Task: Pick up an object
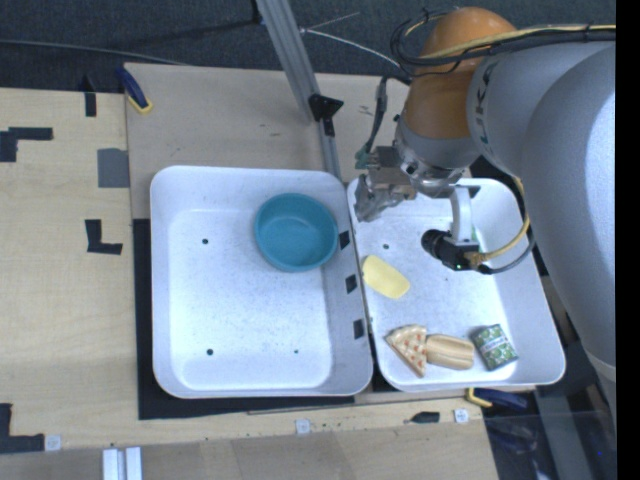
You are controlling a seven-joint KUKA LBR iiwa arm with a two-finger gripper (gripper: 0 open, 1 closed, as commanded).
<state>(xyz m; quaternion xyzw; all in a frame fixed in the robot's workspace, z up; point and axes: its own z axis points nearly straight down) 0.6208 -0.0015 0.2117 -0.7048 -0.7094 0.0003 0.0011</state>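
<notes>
Blue bowl (295, 231), round, upright, in left bin (190, 298), upper right. Gripper (375, 200) at right bin (530, 313) top-left corner, grip state unreadable. Yellow piece (386, 277), pizza slice (407, 347), bread roll (449, 351), green packet (494, 346) below. Wooden bench (60, 298).

The round blue plastic bowl (295, 231) sits in the left shallow white bin (200, 368), toward its far right corner. Right of the bowl, across the bins' shared rims, the right shallow white bin (530, 368) holds the yellow oval piece (385, 276). Nearer than that piece lie the pizza-slice toy (408, 347), the tan bread-shaped toy (449, 351) touching it, and the small green packet (493, 346) farthest right.
</notes>
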